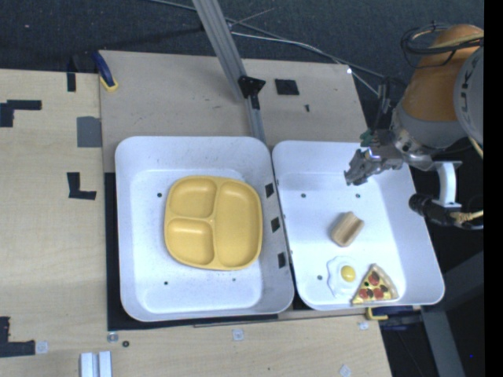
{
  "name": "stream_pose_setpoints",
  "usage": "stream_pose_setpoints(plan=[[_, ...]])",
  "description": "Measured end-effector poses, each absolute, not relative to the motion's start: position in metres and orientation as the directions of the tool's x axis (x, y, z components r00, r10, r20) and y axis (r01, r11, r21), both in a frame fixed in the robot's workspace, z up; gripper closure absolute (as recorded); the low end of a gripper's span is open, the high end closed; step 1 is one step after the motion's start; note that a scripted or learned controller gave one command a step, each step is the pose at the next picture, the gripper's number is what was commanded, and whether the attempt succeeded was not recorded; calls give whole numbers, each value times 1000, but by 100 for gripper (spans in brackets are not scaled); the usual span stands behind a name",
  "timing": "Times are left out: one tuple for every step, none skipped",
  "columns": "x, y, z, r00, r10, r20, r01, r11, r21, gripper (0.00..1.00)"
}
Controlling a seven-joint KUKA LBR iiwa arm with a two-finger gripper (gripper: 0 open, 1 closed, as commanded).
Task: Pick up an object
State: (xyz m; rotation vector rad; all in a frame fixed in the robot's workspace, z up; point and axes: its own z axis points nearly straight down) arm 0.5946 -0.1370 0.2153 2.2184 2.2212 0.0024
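In the right bin [314, 171] lie a tan bread-roll-like piece [346, 228], a fried egg [343, 276] and a pizza slice [375, 286]. The roll sits mid-bin; the egg and pizza slice lie side by side at the near edge. My gripper [357, 172] hangs over the far right part of this bin, above and slightly right of the roll, apart from it. Nothing shows between its fingers.
The left bin [137, 171] holds a yellow three-compartment plate [213, 222]. A grey metal pole [228, 53] slants across the bench behind the bins. Cables run along the dark floor at the back. The arm's orange band [440, 77] is at the right.
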Motion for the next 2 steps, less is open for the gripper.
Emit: stream_pose_setpoints(plan=[[595, -137, 241, -1, 1000, 0, 1000, 1, 2, 100], [591, -80, 230, -6, 1000, 1, 1000, 6, -2, 100]])
